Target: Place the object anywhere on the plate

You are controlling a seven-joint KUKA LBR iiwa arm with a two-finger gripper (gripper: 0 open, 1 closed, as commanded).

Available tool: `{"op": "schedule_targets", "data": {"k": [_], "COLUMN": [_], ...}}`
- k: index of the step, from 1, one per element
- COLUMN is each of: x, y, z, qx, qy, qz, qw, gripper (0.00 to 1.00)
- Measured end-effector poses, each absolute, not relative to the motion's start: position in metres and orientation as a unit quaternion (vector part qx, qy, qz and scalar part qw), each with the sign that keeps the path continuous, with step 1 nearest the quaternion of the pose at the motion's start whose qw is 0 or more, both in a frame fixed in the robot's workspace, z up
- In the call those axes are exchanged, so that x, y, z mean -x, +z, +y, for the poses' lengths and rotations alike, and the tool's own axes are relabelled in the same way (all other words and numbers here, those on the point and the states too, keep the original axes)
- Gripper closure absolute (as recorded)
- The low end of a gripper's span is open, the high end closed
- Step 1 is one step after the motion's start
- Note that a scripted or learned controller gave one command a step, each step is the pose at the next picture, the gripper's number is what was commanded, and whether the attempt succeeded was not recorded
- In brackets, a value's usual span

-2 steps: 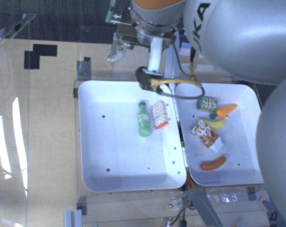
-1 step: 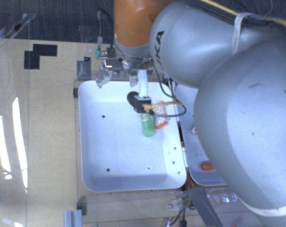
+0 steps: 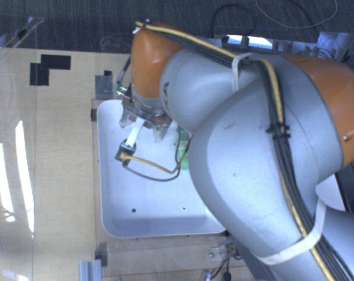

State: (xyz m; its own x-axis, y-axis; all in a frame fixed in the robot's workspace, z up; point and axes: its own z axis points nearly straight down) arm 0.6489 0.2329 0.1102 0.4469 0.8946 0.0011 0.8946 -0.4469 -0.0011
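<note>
**A:** what's around your claw rn?

**B:** My claw [image 3: 145, 127] hangs over the far end of the white bin [image 3: 106, 180] on the desk [image 3: 54, 157]. My own fat arm [image 3: 241, 127] blocks the right side. Open or closed? Can't tell tbh.

**A:** and the object?

**B:** A green thing [image 3: 183, 148] in the bin, just right of the claw, half hidden under my arm.

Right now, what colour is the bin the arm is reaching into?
The bin is white, shown best in the camera view.

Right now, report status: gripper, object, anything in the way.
Gripper low at white bin's upper end. Green object beside it, partly hidden by arm. Nothing seen between them.
</note>
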Motion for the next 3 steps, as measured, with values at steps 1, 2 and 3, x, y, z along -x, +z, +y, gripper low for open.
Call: {"op": "schedule_targets", "data": {"k": [1,2,3], "x": [-0.624,-0.669,-0.667], "y": [0.219,0.204,0.088], "z": [0.236,0.202,0.227], "qx": [0.850,0.829,0.819], "qy": [-0.0030,-0.0018,0.0007], "qz": [-0.527,-0.560,-0.574], "qw": [0.000,0.000,0.004], "gripper": [0.00,0.00,0.00]}}
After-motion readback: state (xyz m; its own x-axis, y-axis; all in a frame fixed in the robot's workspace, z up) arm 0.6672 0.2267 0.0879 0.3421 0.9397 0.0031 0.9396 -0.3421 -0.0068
